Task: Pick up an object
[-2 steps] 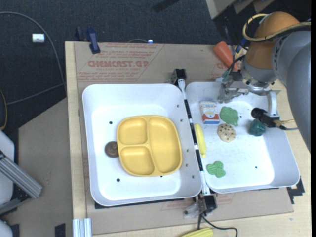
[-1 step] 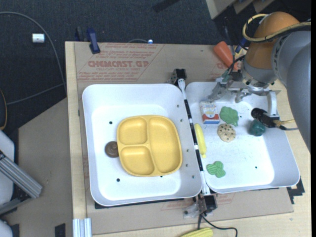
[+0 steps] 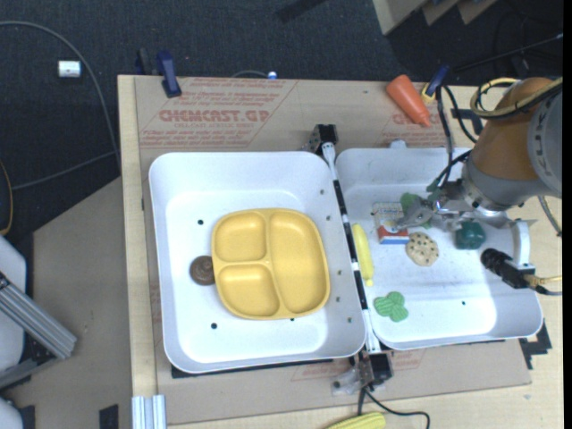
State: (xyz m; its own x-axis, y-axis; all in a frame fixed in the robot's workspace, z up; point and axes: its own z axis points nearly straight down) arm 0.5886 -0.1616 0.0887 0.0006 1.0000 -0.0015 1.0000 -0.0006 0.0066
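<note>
The right bin (image 3: 500, 315) holds several small items. A speckled cookie (image 3: 422, 248) lies near its middle, and a teal piece (image 3: 469, 235) sits to the cookie's right. A green leafy piece (image 3: 391, 307) is near the front. A yellow stick (image 3: 360, 250) lies along the left wall, with a small red and white item (image 3: 391, 231) beside it. My gripper (image 3: 427, 211) reaches in low from the right, just above the cookie. A green piece (image 3: 412, 206) lies at its tip; whether it is held is unclear.
The left bin (image 3: 179, 186) holds a yellow divided plate (image 3: 268, 262) with a brown disc (image 3: 201, 270) at its left edge. An orange carrot-like item (image 3: 409, 101) lies on the bench behind the right bin. A black cable end (image 3: 502, 268) hangs over the right bin.
</note>
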